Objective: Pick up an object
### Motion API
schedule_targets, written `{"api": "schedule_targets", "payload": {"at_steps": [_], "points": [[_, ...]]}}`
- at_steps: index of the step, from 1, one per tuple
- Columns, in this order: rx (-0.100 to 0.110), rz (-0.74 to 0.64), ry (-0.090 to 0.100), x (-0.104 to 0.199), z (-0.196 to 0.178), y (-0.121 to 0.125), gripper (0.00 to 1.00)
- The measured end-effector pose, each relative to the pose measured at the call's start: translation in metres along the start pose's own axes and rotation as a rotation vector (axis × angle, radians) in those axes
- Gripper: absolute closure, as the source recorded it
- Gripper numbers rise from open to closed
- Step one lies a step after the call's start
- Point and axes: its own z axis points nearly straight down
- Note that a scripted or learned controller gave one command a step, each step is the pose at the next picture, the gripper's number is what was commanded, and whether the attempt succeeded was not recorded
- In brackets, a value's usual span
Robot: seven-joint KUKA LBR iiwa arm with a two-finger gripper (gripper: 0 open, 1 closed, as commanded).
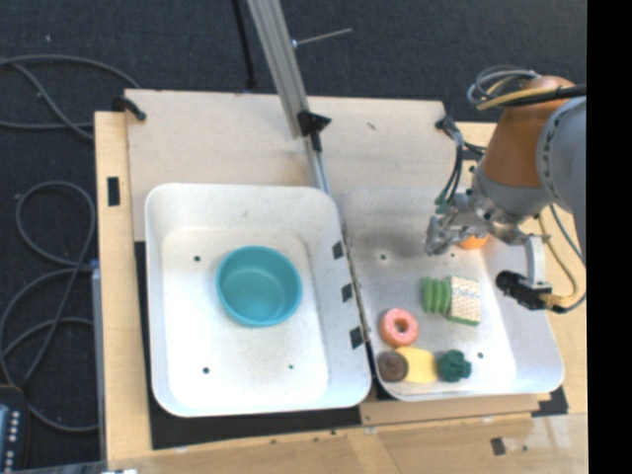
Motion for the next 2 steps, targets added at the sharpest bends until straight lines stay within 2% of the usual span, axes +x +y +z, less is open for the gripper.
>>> {"api": "schedule_targets", "payload": {"at_steps": [2], "points": [[-0.003,0.000,-0.001,-0.020,-0.104,0.005,1.00]]}}
